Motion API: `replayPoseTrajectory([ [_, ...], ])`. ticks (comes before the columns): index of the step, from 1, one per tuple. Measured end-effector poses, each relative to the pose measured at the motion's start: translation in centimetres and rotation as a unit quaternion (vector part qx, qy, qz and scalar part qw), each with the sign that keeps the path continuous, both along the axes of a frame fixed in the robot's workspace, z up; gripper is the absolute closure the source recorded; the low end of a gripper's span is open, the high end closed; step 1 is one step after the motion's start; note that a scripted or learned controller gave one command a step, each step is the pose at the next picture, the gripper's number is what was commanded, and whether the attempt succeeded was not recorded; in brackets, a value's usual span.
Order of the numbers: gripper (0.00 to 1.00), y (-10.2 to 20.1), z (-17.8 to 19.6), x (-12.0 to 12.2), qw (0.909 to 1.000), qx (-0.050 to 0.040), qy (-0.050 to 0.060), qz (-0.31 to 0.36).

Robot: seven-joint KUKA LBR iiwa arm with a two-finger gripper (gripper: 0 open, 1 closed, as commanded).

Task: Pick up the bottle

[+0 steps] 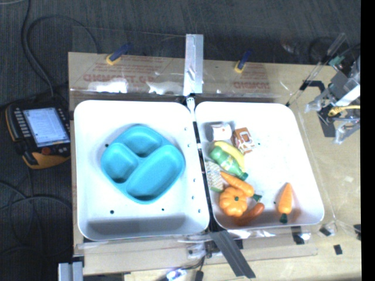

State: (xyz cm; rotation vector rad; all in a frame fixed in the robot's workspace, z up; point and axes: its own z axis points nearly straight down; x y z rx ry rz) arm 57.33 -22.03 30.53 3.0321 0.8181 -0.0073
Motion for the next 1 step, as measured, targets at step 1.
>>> replayPoseTrajectory([
  [1,1.00,0.06,0.78,0.02,1.0000,0.0003,0.002,0.001],
])
